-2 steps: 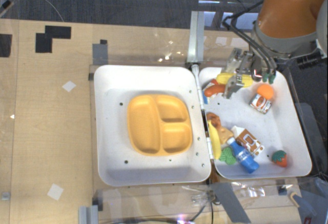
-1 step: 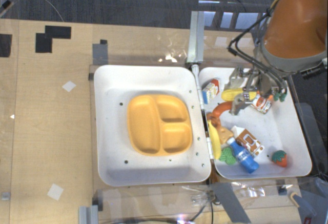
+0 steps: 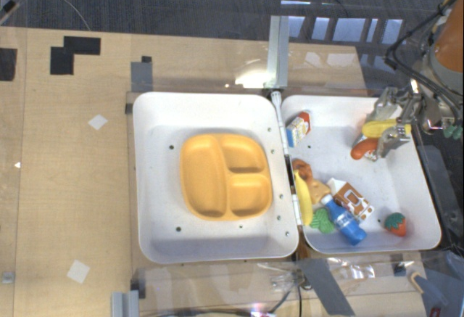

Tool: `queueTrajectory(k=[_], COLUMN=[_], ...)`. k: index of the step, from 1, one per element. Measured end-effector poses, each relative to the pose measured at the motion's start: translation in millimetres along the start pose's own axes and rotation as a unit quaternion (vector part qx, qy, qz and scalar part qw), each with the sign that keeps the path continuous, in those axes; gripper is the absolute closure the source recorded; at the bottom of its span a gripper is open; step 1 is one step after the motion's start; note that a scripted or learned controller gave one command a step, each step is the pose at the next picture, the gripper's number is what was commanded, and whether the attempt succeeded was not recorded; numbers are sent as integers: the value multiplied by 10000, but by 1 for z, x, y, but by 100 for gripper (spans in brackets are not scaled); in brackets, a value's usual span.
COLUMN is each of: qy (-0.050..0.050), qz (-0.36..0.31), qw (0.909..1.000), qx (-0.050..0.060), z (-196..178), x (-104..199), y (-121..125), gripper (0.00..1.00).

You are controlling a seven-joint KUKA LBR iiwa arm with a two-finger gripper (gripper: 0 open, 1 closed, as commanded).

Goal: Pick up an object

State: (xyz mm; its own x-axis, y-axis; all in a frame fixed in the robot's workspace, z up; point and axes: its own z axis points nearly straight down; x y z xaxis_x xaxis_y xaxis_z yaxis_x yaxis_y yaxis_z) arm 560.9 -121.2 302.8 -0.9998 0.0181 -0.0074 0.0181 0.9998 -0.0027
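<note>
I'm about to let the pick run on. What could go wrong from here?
1. The hand sits over the hot dog toy near the right bin's far right wall; a grip on its end could let it slip or tip out.
2. The wall beside it leaves little room, so the hand may scrape it.
3. If it retries in the cluster around the blue bottle and banana, crowded toys could be knocked or picked up together.
</note>
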Motion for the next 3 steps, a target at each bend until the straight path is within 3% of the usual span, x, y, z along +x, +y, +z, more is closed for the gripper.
queueTrajectory(k=[1,2,3], qy=[14,41,35], qz=[1156,2506,5812], qw=[9933,9681,8137], qx=[-18,-8,11], z=[7,51,42], x=[-21,-15,-15], y=[46,78,125], gripper=[100,100,100])
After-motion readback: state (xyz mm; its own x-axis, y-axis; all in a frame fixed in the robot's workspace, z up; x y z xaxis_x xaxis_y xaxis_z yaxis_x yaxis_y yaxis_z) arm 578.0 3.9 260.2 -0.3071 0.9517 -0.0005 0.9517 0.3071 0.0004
